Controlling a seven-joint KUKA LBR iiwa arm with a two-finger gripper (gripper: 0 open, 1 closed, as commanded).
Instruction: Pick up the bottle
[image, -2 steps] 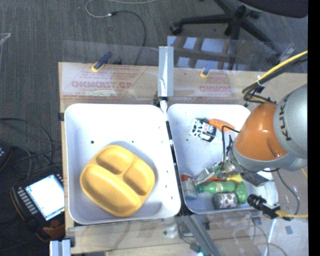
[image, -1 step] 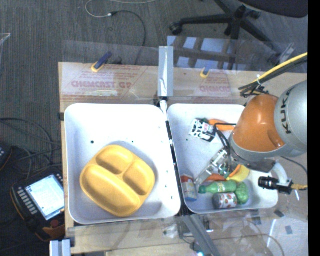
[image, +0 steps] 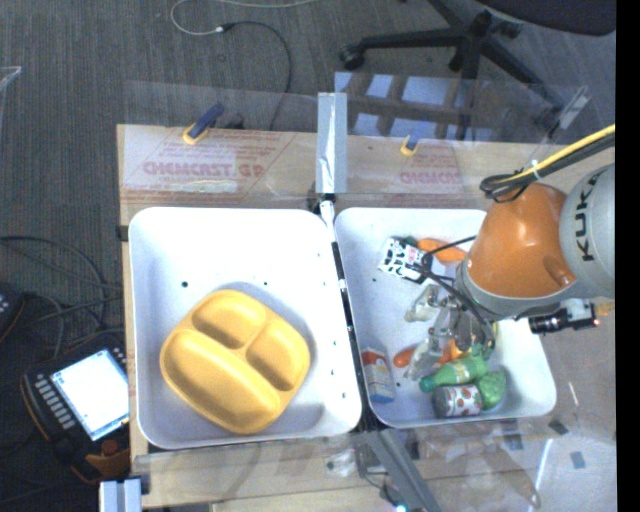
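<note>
A glossy yellow plastic tray (image: 237, 358), rounded and moulded into three lobed hollows, lies in the left bin (image: 160, 240), a smooth shallow white tub. The right bin (image: 365, 235) holds a jumble of small things: a black-and-white printed card (image: 402, 258) at the far side, a small flat packet (image: 378, 375) by the near-left wall, and a round tin (image: 458, 401) near the front. The bottle (image: 462, 374), green and shiny, lies on its side near the front right, touching the tin. The metal hand (image: 447, 330) hangs just above and left of the bottle; whether it is spread or pressed together cannot be told
</note>
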